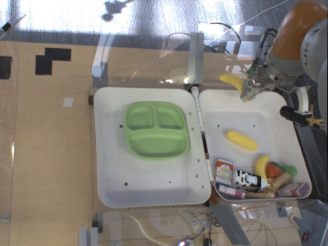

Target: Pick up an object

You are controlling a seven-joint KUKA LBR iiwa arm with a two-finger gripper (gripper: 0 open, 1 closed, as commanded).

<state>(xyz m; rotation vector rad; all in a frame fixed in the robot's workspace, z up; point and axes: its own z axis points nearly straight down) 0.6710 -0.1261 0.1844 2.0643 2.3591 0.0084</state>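
Seen from above: two white bins side by side on a bench. Arm [302, 29] reaching in from the right, gripper [249, 89] raised over the right bin's [256, 118] far edge, clenched on a banana [231, 81]. Lying mid-bin, a corn cob [242, 140]; heaped at the near edge, small boxes and toy food [259, 178]. In the left bin [110, 152], a green tray [156, 129].

Single fixed overhead camera, slanted down, both bins [102, 137].
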